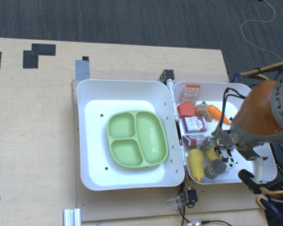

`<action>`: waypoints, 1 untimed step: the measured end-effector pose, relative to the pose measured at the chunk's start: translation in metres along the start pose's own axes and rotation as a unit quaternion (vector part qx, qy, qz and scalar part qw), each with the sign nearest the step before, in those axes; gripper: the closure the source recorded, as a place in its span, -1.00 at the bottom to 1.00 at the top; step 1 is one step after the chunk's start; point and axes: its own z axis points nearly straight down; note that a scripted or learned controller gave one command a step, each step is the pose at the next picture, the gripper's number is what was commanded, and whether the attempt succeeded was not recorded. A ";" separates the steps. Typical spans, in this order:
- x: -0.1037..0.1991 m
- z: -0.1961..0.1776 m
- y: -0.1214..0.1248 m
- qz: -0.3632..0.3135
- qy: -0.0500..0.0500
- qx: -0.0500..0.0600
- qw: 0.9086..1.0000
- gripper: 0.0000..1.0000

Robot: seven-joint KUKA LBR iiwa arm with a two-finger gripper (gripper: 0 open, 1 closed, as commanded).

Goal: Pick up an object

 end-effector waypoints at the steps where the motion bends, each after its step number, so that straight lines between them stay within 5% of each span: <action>1: 0.000 -0.010 0.002 0.000 0.000 -0.002 1.000 1.00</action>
